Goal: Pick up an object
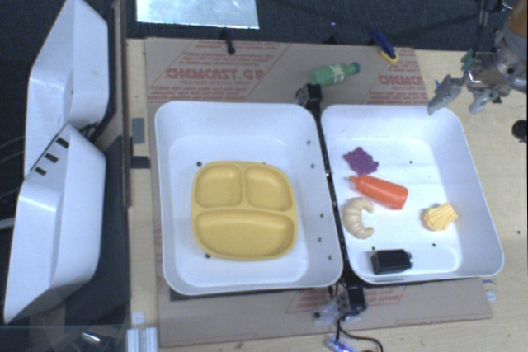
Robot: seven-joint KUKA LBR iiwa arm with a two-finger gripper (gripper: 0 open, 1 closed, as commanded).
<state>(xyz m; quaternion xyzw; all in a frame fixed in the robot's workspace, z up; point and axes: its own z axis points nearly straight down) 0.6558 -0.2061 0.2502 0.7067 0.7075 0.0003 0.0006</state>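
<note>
Carrot (pixel 381 190) is my likeliest pick, an orange piece lying near the middle of the right bin (pixel 477 202), with a purple grape bunch (pixel 360 160) just beyond it on the far side, a pale croissant (pixel 358 218) just beside it on the near-left, a yellow ridged piece (pixel 440 216) well off to its right, and a black block (pixel 390 260) close to the near wall. From the one camera above, my gripper (pixel 459 95) hangs over the far right corner of that bin, at about its rim, its two fingers spread apart with nothing between them. So I judge the task hardly begun: nothing is lifted, every piece lies on the bin floor, and the whole reach, descent, closing and lift are left to do. The left bin (pixel 173 202) holds a yellow divided plate (pixel 244 208) alone. A green bottle (pixel 334 74) lies on the cardboard beyond the bins, near where they meet. As for room, the stretch of right bin floor between my gripper and the pieces is bare, so I can come down and leftward freely. The carrot is crowded by the grape bunch and croissant; the yellow piece stands more alone, though nearer the right wall. The black block sits tight to the near rim, which I think would hamper my fingers.
</note>
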